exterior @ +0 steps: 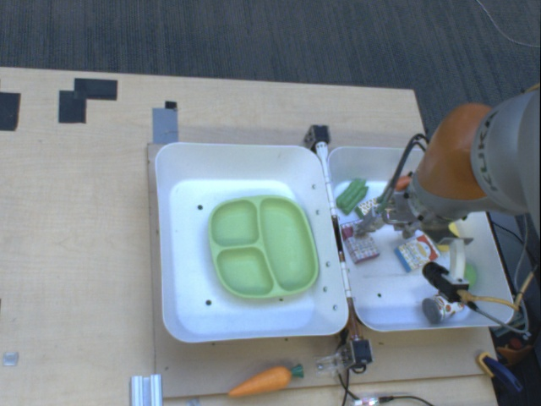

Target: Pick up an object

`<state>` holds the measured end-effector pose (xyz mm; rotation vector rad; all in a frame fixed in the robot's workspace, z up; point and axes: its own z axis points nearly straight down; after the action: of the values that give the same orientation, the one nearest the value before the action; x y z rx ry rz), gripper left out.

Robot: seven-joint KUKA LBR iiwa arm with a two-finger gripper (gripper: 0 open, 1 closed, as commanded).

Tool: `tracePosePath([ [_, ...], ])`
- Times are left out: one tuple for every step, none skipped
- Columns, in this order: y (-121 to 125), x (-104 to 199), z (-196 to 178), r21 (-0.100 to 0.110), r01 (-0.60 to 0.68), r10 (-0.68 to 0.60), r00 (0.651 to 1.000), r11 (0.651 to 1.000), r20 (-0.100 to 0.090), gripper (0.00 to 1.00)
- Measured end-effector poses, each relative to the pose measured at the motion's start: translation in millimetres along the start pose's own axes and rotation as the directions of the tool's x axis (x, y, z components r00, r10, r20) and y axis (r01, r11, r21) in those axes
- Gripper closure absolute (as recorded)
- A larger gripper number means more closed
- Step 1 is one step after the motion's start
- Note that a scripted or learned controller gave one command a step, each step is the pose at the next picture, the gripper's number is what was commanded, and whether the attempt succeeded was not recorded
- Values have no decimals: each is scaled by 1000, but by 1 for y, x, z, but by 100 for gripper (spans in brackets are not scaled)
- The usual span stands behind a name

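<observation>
Grey arm w/ orange band low over right white bin, gripper above small checkered pack; fingers' state — can't tell.

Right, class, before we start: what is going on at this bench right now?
A grey robot arm with an orange band reaches in from the right over the right bin, which holds a clutter of small items. Its gripper is low among them, near a green piece and a small chequered packet; nothing can be seen between its fingers. The left bin holds a green divided plate. A toy carrot lies on the bench in front of the bins.
</observation>
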<state>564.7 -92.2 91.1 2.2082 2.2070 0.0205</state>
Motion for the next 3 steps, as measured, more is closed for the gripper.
tracePosePath([
  [2,3,-11,-2,2,-2,1000,1000,-4,100],
  [1,-5,-12,-5,-3,4,1000,1000,9,0],
  [-73,1,1,4,3,-3,1000,1000,0,0],
])
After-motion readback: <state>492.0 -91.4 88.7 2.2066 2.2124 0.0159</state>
